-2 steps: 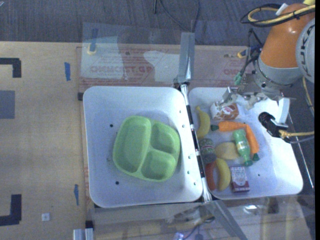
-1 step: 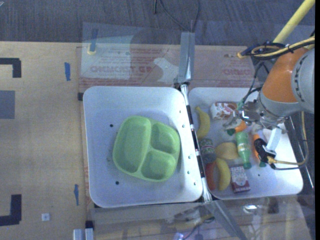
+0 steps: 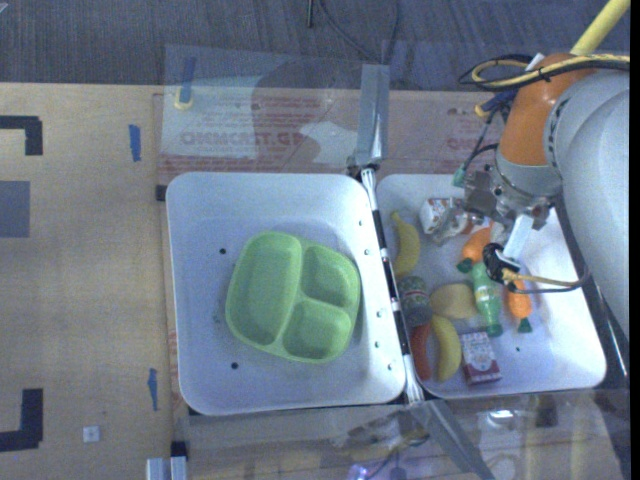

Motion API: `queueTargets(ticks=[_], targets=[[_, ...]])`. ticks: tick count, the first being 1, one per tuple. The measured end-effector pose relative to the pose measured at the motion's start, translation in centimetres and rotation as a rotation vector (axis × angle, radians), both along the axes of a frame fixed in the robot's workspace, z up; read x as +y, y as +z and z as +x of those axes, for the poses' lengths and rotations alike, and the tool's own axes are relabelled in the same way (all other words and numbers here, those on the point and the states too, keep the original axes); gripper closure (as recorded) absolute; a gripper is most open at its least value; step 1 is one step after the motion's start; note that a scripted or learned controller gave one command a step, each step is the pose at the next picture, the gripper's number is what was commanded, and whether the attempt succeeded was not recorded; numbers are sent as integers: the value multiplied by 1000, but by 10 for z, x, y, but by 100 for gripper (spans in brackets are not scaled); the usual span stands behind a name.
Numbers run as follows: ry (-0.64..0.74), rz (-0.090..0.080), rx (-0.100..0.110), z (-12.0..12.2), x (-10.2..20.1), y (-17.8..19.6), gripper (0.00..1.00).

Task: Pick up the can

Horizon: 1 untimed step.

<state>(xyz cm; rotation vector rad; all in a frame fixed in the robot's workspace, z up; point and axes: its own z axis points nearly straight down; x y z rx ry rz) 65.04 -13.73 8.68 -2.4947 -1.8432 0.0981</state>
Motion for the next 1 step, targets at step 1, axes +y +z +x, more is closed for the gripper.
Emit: queueTargets(ticks=[1], targets=[[-103,23,17,2,-7,-1,0]])
